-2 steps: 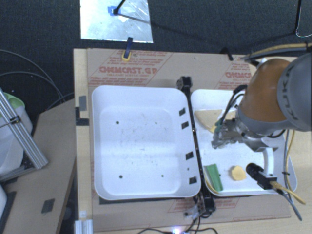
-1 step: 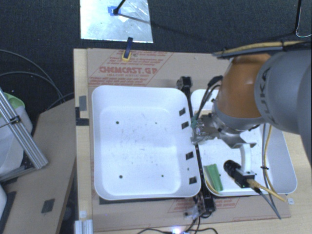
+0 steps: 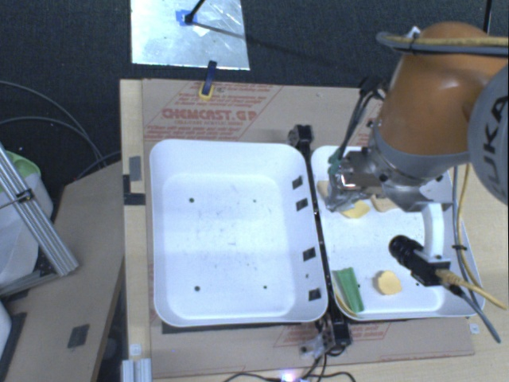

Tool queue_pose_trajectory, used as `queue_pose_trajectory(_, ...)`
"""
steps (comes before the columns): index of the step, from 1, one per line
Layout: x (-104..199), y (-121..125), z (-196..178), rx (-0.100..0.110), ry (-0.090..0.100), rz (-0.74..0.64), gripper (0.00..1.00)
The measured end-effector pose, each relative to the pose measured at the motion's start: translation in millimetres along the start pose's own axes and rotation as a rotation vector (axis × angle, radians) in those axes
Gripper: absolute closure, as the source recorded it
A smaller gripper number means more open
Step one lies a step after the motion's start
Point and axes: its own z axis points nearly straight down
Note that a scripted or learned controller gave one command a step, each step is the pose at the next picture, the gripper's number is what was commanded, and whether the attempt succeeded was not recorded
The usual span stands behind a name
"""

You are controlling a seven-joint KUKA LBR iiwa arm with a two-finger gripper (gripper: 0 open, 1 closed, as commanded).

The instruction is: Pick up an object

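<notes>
My gripper (image 3: 343, 191) hangs low over the far left part of the right bin (image 3: 413, 307). Just beneath and beside it lie pale yellow pieces (image 3: 358, 210), with another pale piece (image 3: 324, 188) at its left and a tan one (image 3: 382, 204) at its right, partly hidden by the wrist. Nearer the front a green block (image 3: 347, 288) leans by the bin's left wall, and a small yellow round piece (image 3: 388, 282) lies to the right of it. Nothing is visibly held.
The left bin (image 3: 231, 229) sits beside the right one, with a black divider (image 3: 312, 221) between them. The big orange and grey arm covers the far right of the right bin. A metal sheet (image 3: 189, 22) lies beyond the bench.
</notes>
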Motion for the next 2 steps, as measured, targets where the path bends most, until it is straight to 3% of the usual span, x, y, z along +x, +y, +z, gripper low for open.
queue_pose_trajectory(1, 27.2, 0.5, -65.3, 0.006, -0.001, 0.001, 1.0)
queue_pose_trajectory(2, 13.8, 2.1, -198.4, -0.004, 0.0, 0.005, 1.0)
